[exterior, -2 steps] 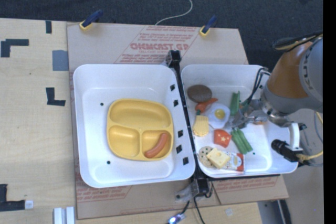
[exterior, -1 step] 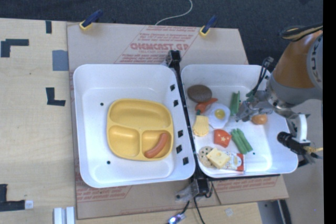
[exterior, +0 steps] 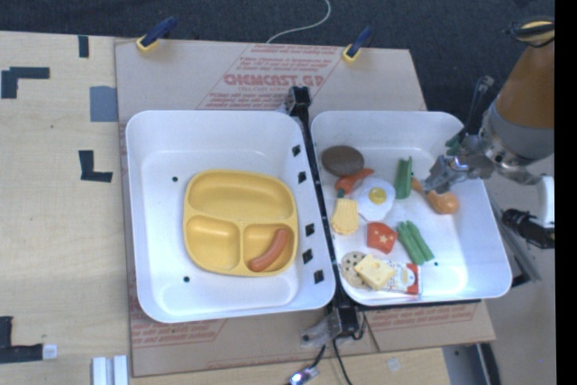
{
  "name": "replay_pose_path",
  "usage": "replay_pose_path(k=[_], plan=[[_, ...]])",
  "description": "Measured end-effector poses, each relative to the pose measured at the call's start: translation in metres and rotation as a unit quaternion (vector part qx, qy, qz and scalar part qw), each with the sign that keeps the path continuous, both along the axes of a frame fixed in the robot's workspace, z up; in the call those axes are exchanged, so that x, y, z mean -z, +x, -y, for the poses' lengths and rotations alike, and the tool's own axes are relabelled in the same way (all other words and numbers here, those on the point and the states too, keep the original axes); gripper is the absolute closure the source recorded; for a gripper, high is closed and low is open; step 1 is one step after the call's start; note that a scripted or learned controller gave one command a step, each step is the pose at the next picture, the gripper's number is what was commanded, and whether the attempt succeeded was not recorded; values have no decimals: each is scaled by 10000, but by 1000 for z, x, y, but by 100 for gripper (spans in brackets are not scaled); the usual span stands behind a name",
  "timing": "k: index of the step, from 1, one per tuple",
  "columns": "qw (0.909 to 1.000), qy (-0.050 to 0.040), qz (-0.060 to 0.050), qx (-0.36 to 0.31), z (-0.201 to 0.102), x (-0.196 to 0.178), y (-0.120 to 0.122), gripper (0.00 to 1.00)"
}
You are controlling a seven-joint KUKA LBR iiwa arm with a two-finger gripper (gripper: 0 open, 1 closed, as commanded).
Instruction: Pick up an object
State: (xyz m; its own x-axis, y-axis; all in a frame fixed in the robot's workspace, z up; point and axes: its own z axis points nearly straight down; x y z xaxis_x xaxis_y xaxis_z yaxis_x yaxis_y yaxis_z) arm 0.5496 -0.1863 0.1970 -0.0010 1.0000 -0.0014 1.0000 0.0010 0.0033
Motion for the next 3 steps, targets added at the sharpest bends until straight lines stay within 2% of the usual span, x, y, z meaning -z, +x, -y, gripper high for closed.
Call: replay_pose_path(k=[1, 2, 3], plan=[[10000, 6, -9, -4, -1, -29, 1, 100], [10000, 10, -23, -20, -43, -25, 18, 100], [10000, 8, -19, -26, -90, -16, 51, 100]])
